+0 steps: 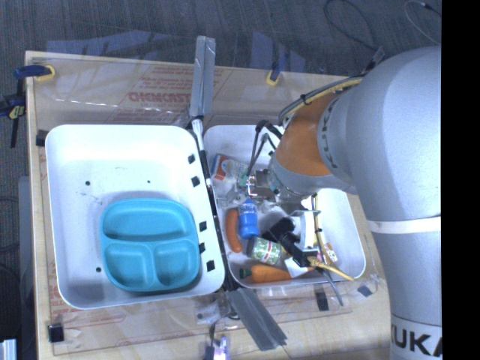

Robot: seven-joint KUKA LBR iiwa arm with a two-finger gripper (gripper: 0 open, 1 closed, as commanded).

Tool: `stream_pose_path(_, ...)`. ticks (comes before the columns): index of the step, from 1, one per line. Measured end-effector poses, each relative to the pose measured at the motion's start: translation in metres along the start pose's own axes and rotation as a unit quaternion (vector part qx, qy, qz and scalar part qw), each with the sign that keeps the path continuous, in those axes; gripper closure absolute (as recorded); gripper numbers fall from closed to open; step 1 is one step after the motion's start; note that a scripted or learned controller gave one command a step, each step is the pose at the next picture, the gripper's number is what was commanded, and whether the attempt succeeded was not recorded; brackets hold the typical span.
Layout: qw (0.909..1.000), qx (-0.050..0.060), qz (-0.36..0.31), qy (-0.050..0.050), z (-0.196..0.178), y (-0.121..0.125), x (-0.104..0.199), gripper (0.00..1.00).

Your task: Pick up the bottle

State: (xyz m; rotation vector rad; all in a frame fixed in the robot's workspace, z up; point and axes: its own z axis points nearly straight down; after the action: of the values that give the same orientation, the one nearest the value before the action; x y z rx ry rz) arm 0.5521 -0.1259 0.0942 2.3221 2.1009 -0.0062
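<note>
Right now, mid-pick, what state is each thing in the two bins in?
Blue tray: flat in the left bin, compartments up.
Bottle: in the right bin, below the arm's wrist; grip unclear.
Carrot: lying on its side at the near edge.
Gripper: low over the clutter.

White capitals reading "UKA", the visible part of the maker's name, stand on the grey arm (409,201) at the lower right of the frame, while the red mirrored print on the clear sheet (161,88) over the bench (67,336) cannot be read.
</note>
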Motion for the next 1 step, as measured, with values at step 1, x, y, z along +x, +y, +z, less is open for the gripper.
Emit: stream_pose_path(1, 1.0000, 0.002, -0.002, 0.002, -0.0085, -0.0004, 0.0018, 1.00)
